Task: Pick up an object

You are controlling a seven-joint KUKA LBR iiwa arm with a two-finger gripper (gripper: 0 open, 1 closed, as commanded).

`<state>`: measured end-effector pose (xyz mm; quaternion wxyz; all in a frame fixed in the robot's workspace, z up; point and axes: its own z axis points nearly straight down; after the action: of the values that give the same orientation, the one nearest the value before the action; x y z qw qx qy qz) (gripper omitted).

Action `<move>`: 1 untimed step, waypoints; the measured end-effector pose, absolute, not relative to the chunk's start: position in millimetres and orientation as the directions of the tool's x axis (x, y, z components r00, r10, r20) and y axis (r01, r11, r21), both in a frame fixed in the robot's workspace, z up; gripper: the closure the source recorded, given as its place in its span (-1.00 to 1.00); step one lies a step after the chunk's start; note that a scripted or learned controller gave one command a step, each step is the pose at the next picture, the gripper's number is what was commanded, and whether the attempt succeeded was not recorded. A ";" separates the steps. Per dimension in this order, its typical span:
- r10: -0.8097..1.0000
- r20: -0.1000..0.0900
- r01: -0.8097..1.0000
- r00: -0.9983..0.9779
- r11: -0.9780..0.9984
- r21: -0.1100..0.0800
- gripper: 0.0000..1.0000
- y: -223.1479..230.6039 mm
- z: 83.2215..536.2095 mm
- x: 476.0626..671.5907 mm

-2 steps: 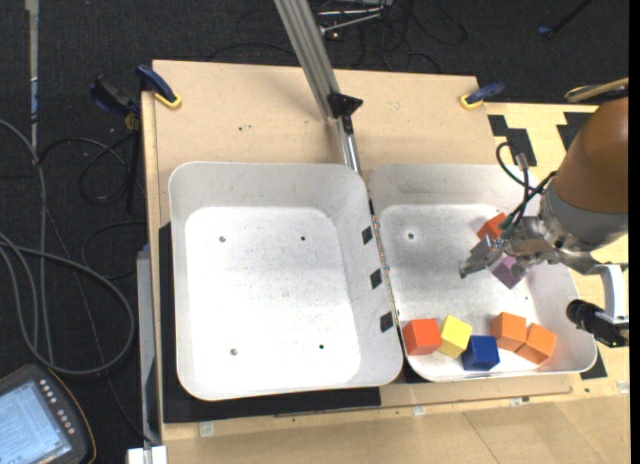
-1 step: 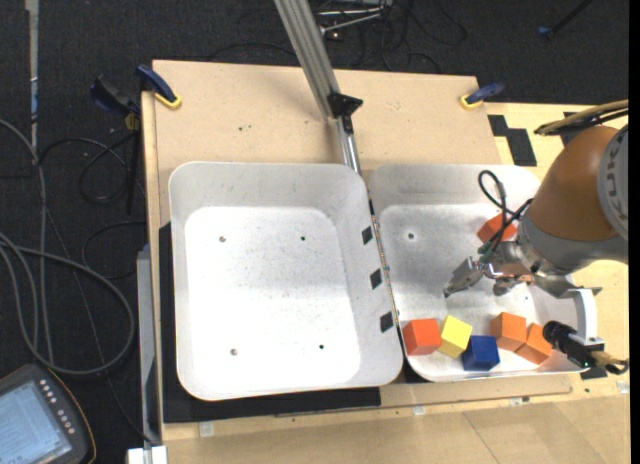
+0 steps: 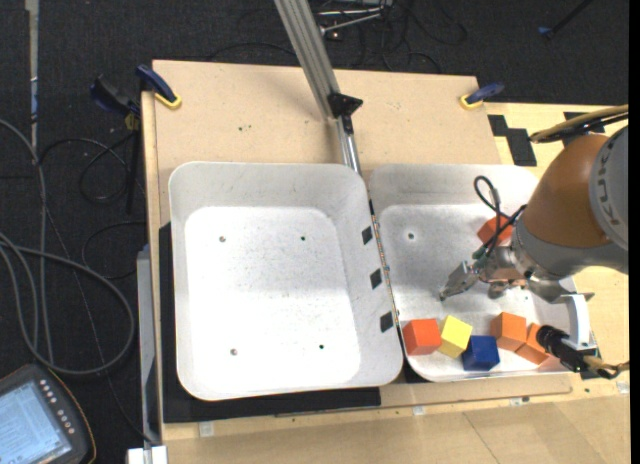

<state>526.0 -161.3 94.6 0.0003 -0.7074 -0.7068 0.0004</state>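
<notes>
A: Which step is this?

B: The approach, I'd judge. The tool (image 3: 462,283) hangs low over the right bin (image 3: 420,214), its tip pointing toward the bin's middle, and nothing shows between its fingers. Whether they are spread or closed I cannot tell; they are too small and blurred.

A: So where are the things it could pick?

B: Most lie in front of the tool, along the bin's near wall. The orange-red block (image 3: 422,335) sits below and a little to the tool's tip side, the yellow block (image 3: 456,334) just beside it, nearly under the tip, and the blue block (image 3: 481,353) touching the yellow one on its far side. Another orange block (image 3: 512,329) lies further back, under the wrist. One more orange piece (image 3: 493,229) peeks out behind the tool, near the black cable (image 3: 487,195).

A: And the left bin (image 3: 270,272)?

B: Well apart from the tool, across the divider.

A: What does the next move call for?

B: As I read it, choosing one block, likely the yellow or orange-red, bringing the tip over it, then descending square. The blocks crowd together, so fingers could land on a neighbour or nudge the pile against the wall.
</notes>
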 end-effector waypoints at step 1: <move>1.000 0.000 1.000 0.000 0.000 0.001 1.00 -161.3 105.6 526.7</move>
<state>526.7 -161.3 105.6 -0.0006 -0.7072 -0.7070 -0.0005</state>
